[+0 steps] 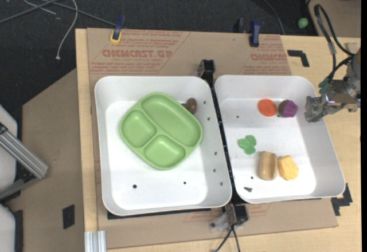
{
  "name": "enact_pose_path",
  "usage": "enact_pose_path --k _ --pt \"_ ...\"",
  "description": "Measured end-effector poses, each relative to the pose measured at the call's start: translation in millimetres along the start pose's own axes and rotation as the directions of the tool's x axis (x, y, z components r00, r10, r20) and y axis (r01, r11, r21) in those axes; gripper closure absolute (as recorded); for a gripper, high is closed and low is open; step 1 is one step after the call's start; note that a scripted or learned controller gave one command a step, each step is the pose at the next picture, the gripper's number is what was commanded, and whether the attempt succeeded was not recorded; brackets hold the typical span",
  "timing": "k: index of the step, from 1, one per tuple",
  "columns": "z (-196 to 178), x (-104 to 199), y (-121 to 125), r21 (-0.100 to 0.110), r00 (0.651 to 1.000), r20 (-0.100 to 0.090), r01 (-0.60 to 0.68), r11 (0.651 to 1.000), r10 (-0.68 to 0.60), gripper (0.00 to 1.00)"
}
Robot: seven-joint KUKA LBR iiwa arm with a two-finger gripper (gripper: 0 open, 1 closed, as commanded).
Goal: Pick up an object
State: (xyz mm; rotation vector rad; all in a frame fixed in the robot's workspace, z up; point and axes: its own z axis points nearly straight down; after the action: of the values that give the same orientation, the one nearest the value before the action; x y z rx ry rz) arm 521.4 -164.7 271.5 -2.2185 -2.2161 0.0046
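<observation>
From above, you look down on two shallow white bins side by side on a brown board. The left bin (114,188) holds a green divided plate (161,130) lying flat near its middle, with a small brown ball (191,105) touching the plate's far right edge. The right bin (321,170) holds the loose pieces you could pick: an orange disc (266,107) touching a purple ball (287,109) at the far side, a green leafy piece (248,144) near the middle, and a tan cylinder (266,165) just beside a yellow block (288,168) at the near side. The gripper (314,110) sits at the right bin's far right rim, right of the purple ball, holding nothing visible. You cannot tell whether it is spread or closed. It is probably placed at the rim so the whole bin lies within reach.
</observation>
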Motion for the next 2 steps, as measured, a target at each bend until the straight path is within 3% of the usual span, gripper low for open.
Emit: enact_pose_path --k 1,2 --pt "-2.4 0.0 1.1 -0.005 1.0 0.001 0.001 1.0 -0.001 0.0" --pt "39.0 -3.8 -2.4 -0.004 1.0 0.001 0.001 1.0 -0.001 0.0"
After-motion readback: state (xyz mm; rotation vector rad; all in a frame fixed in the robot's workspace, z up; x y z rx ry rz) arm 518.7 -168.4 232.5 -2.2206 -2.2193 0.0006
